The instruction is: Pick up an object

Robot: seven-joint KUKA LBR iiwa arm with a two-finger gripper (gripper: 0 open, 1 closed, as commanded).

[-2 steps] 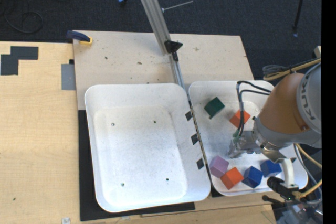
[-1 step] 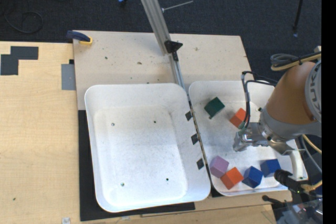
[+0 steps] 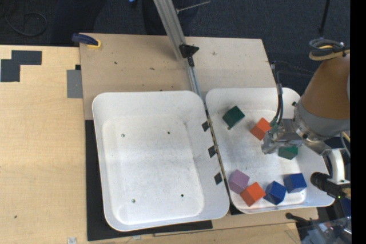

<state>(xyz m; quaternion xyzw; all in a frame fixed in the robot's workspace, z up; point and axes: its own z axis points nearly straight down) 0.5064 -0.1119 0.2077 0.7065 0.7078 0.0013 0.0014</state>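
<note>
Nearest the lens, low right: red block (image 3: 251,194), blue blocks (image 3: 275,192), purple block (image 3: 238,180). Mid-right, hand (image 3: 277,143) down over green block (image 3: 288,152); grip state impossible to tell. Probably light, rigid, smooth; best pinched across opposite flat faces.

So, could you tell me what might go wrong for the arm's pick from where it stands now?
1. The gripper sits between the orange block and a dark green block; closing could nudge either away rather than grasp it.
2. That green block is partly hidden under the gripper, so the grasp may land off-centre.
3. The purple block, second orange block and blue block are tightly clustered.
</note>
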